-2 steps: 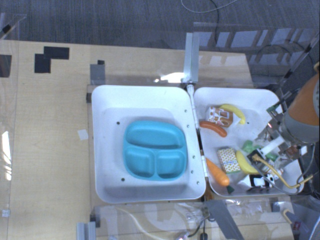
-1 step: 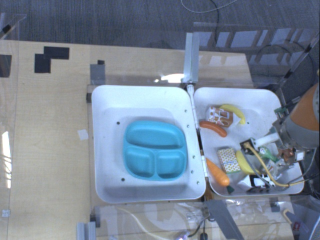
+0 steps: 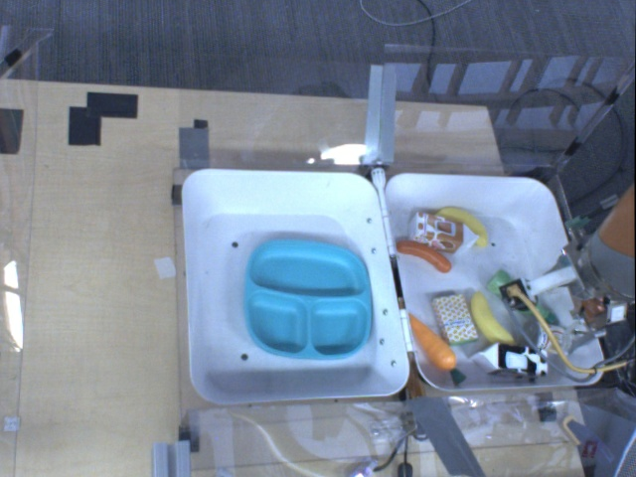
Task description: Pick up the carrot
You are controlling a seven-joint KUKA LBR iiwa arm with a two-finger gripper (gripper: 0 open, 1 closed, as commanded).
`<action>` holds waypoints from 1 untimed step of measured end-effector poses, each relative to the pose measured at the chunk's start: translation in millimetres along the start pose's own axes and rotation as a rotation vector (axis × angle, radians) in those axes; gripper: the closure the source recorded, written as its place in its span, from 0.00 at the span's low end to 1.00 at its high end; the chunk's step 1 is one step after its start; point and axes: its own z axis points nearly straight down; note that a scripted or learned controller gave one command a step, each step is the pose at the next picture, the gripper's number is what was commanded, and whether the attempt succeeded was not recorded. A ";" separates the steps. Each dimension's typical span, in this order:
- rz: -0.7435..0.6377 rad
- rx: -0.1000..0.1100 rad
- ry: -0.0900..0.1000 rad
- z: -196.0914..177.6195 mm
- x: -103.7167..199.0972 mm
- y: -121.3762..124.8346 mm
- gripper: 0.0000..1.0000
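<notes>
1. The carrot (image 3: 434, 343) is lying in the right bin (image 3: 527, 195), close against its left wall and near its near edge, green tip pointing to the near right.
2. The gripper (image 3: 524, 358) is hanging low over the near right part of that bin, among yellow cabling; whether the jaws are open or closed cannot be told from this slant, and nothing is visibly between them.
3. The carrot is sitting apart from the gripper, with a checkered packet (image 3: 454, 316) and a banana (image 3: 489, 318) lying between.
4. The step in hand appears to be the approach: the jaws would do well moving left over the packet, then closing across the carrot's narrow width rather than along its length.
5. Room is tight: the bin's left wall is crowding the carrot's left side, and the packet is just beside it on the right.
6. A sausage (image 3: 424, 255) is lying farther back, well clear.
7. The left bin (image 3: 214, 296) is holding a blue divided tray (image 3: 306, 298) on the worktop (image 3: 89, 296).
</notes>
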 end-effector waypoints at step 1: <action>-0.109 0.006 -0.018 15.2 30.5 7.0 0.00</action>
